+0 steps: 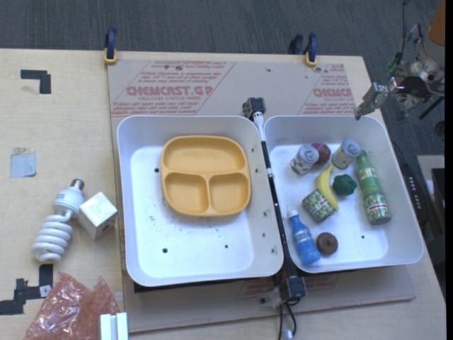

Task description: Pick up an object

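The gripper [368, 107] hangs off the right bin's [405, 190] one-o'clock corner, too small to tell its state, so this looks like the approach: it must next travel toward seven o'clock and drop onto, say, the green bottle [371, 188].

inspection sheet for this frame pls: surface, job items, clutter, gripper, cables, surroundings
Surface: bench with a brown printed board held by blue clamps; two white bins side by side.
Job's things: right bin holds a green bottle, blue bottle, banana, green can, two small jars, a brown round piece and a dark green lump.
Clutter: left bin holds a yellow divided tray; spiral bulb, white cube and red plastic wrap on the bench.
Gripper: gripper above the right bin's far corner, holding nothing.
Cables: one at the front edge.
Surroundings: grey floor.
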Controlling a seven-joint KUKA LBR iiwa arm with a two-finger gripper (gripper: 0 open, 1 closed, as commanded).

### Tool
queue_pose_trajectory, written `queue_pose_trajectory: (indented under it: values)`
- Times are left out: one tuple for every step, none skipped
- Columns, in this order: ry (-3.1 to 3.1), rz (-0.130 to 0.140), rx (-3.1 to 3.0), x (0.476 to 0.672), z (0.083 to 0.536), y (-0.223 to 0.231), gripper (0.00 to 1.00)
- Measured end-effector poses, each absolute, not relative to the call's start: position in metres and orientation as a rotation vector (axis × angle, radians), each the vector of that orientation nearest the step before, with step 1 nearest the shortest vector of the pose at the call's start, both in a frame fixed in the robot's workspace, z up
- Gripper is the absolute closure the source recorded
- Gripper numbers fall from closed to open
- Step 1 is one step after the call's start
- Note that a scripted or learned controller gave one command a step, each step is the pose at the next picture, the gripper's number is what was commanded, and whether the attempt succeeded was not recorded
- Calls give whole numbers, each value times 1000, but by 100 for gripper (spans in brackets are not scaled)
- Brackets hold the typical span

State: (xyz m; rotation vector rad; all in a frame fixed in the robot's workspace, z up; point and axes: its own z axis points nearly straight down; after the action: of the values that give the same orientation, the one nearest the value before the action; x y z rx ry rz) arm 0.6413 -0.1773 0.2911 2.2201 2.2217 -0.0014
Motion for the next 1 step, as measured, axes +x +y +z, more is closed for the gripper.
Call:
queue_pose_trajectory:
  values:
    - [2219, -1, 2223, 584, 110, -149, 0]
